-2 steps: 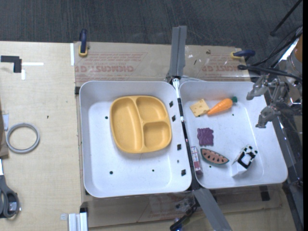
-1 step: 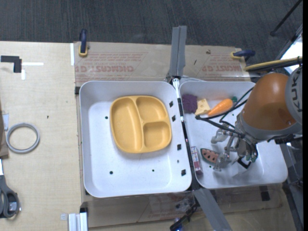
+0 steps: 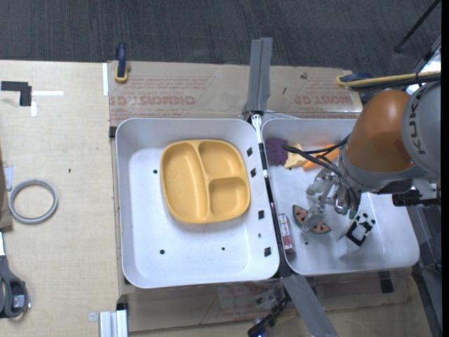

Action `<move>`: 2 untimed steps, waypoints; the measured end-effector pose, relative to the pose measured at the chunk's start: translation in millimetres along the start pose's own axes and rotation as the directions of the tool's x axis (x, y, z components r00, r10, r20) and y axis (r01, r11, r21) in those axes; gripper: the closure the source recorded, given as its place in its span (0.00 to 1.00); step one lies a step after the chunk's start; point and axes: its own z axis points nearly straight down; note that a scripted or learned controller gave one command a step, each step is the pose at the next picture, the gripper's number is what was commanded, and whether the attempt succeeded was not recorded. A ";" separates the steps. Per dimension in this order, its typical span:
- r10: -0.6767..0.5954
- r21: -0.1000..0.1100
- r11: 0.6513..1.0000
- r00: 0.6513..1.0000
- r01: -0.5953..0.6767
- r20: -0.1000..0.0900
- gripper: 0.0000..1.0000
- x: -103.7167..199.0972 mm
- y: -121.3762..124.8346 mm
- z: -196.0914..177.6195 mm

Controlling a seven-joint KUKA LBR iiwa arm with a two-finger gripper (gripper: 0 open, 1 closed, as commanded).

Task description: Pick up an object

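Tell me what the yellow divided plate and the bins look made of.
Yellow divided plate: likely matte moulded plastic, with uniform colour, soft rounded dividers and no glare. Left bin and right bin: probably smooth white plastic, possibly coated metal, with thin rounded rims and a faint sheen.

I work in a robotics lab, by the look of it: my grey arm reaches over two white bins set on a plywood bench, with cardboard taped behind them, a tape roll nearby and dark carpet beyond.
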 end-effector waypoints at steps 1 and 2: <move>0.205 0.001 0.979 0.979 -0.205 -0.002 0.00 21.9 0.8 0.4; 0.406 0.000 0.914 0.914 -0.406 0.001 0.00 -47.4 23.9 -0.5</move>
